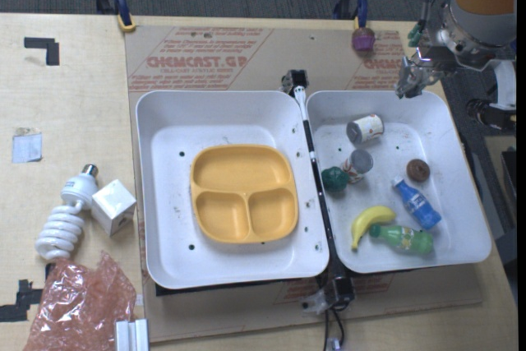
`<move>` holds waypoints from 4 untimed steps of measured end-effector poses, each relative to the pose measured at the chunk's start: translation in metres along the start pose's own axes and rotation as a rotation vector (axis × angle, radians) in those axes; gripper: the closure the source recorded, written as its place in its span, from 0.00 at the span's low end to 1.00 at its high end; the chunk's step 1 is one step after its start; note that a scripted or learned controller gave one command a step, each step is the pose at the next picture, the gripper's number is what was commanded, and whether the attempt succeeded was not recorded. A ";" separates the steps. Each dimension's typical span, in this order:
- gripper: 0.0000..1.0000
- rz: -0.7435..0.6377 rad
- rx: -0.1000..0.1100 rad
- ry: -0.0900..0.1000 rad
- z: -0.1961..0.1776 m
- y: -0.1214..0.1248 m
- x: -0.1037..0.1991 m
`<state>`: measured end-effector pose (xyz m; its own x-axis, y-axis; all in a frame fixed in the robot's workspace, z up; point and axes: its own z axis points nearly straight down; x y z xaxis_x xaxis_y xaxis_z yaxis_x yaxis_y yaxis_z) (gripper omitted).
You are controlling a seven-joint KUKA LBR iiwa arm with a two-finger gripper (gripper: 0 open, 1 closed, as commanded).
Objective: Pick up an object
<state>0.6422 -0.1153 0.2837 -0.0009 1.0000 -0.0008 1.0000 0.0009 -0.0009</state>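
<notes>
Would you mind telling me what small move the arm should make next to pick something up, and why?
Probably bring the gripper in over the right bin and down toward the white cup. The gripper hangs above the bin's far rim with nothing visible between its fingers, and the cup lies nearest to it, apart from the can and the other items, so it looks easiest to reach.

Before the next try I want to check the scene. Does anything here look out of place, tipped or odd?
Mostly the clutter outside the bins: a spiral bulb, a small white box and crumpled pink plastic lie on the bench at left. In the right bin, the white cup lies tipped on its side.
</notes>
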 end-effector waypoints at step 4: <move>1.00 0.004 -0.004 0.000 0.181 -0.132 -0.001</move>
<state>0.5103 -0.1168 0.1024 0.0027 1.0000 -0.0005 1.0000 -0.0027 0.0027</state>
